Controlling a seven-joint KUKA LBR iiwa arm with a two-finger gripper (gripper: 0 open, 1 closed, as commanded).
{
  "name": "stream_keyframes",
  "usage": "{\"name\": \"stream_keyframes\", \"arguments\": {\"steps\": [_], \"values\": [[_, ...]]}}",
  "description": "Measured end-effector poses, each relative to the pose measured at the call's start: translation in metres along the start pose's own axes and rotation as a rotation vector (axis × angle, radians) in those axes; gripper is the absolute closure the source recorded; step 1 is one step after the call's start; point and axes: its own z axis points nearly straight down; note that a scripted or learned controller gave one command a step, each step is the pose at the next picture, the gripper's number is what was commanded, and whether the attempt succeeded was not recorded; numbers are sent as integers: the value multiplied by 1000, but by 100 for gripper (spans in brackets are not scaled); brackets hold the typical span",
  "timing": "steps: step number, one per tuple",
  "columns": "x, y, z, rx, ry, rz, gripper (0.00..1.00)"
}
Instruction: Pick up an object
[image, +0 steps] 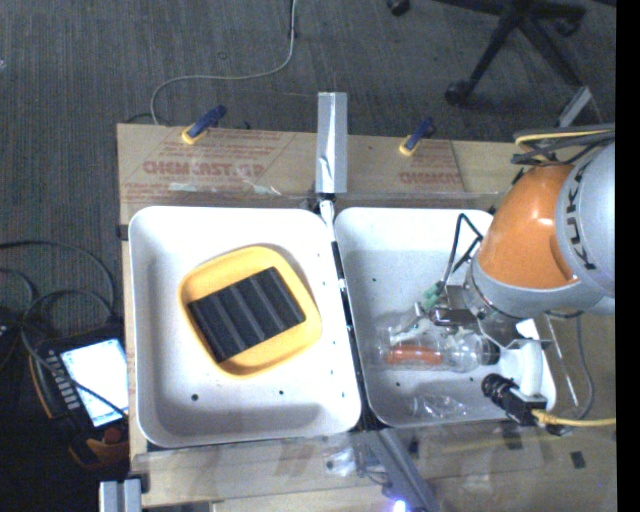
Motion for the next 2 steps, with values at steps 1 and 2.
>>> {"name": "stream_keyframes", "arguments": {"steps": [1,2], "values": [[-50,53,13,-2,-1,-40,0],[-113,30,91,-15,-3,-148,0]]}}
